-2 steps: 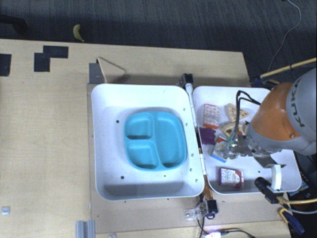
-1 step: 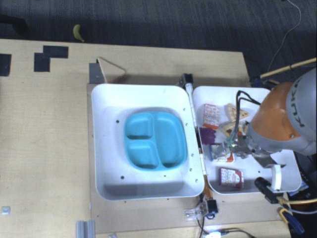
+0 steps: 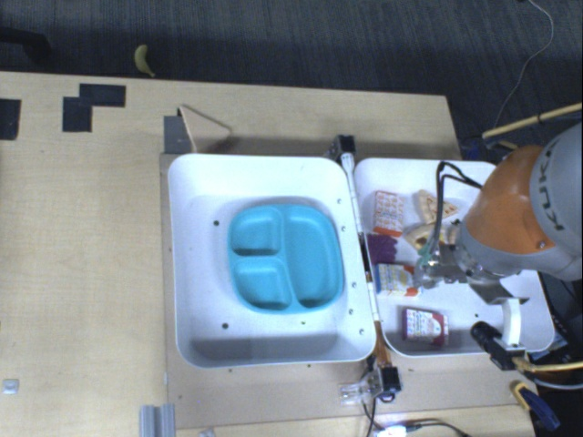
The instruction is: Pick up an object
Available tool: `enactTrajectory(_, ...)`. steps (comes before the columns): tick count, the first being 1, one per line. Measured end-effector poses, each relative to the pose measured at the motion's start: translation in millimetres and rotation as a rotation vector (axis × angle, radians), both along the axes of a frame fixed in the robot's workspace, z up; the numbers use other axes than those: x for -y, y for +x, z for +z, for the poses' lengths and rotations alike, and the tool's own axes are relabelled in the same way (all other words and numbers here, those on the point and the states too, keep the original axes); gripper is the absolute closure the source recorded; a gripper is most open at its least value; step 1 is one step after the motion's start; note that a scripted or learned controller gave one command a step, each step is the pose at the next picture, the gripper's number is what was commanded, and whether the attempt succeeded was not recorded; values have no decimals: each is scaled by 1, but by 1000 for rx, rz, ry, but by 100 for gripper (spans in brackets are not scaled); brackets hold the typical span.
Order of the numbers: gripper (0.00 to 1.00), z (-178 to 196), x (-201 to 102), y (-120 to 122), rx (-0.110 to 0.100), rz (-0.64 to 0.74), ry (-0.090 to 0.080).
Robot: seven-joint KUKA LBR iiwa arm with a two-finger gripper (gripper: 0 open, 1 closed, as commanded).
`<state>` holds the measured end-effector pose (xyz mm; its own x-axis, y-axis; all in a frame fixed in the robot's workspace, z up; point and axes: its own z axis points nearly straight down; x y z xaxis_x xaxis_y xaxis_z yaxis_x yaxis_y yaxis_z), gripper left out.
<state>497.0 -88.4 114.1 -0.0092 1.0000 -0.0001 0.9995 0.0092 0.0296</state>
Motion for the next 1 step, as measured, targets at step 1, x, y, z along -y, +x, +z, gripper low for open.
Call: enactTrajectory(1,0,0,0,0,0,-1,0)
